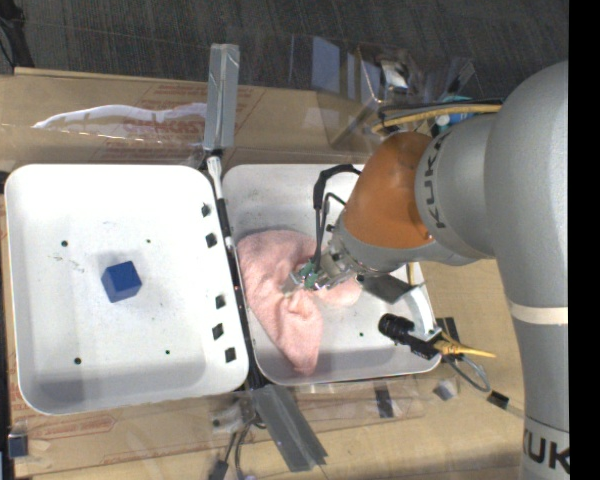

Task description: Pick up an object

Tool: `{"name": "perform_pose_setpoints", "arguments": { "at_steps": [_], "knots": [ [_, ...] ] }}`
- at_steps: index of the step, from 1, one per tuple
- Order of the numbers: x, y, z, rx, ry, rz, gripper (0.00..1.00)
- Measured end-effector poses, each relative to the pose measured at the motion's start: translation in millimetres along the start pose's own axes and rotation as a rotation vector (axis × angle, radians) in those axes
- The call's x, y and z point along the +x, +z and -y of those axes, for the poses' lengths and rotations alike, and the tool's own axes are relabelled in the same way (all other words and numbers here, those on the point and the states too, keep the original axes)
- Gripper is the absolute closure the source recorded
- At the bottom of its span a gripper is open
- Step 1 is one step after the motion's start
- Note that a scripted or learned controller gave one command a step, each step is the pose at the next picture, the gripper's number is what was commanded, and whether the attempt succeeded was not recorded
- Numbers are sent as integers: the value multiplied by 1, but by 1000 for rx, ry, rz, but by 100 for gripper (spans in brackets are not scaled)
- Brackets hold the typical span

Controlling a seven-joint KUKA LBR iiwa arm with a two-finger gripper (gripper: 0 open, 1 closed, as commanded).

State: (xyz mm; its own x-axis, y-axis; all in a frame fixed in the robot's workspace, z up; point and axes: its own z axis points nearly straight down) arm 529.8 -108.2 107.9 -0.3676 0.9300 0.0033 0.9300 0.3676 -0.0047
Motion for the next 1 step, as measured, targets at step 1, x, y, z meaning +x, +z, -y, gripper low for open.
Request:
{"name": "perform_pose_setpoints", "arguments": {
  "at_steps": [1],
  "knots": [
    [-33,14,-46,-6,108,4,0]
  ]
}}
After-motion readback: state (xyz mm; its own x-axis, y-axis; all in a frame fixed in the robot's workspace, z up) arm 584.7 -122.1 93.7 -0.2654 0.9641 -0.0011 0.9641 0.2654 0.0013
